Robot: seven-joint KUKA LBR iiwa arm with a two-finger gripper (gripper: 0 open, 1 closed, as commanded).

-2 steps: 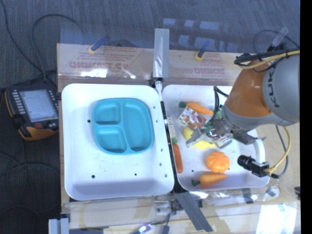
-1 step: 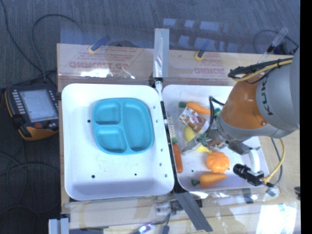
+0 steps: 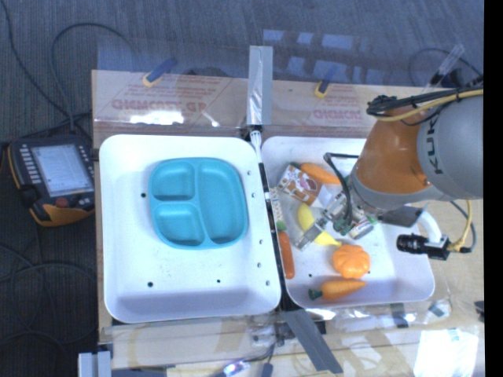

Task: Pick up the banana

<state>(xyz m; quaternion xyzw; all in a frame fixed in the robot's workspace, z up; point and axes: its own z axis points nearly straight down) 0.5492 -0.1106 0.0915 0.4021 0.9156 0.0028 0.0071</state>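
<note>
Carrots (image 3: 340, 289) lie nearest me, just below the end effector (image 3: 328, 225), which hovers low in the right bin (image 3: 416, 285). Its fingers look spread, though that's hard to judge. Banana (image 3: 314, 228) sits right beneath; closing squarely on it comes next.

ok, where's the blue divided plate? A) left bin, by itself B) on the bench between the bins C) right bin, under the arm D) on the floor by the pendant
A: the blue divided plate lies in the left bin, while the banana and pincer are in the right bin.
</note>
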